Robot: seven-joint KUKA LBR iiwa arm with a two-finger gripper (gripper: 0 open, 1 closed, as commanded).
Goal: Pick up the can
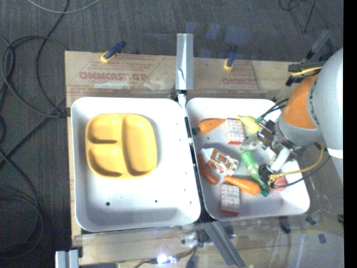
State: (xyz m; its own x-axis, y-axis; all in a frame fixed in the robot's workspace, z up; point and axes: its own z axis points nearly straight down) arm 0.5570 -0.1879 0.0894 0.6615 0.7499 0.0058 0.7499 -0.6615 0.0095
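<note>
Two small cans with red and white labels lie on their sides in the right bin (290, 202): one (234, 130) at the back and one (229, 197) near the front wall. My gripper (258, 137) hangs low over the back right of this bin, below the orange band (298, 109). It is just right of the back can, beside a yellow-green pear (249, 123). The gripper's tip is hidden among the clutter.
The right bin also holds a carrot (211, 125) at the back, a second carrot (242, 184), a white and orange carton (222, 162), a green bottle (249, 162) and a red-orange sausage (207, 173). A yellow divided tray (121, 144) lies in the left bin (134, 208).
</note>
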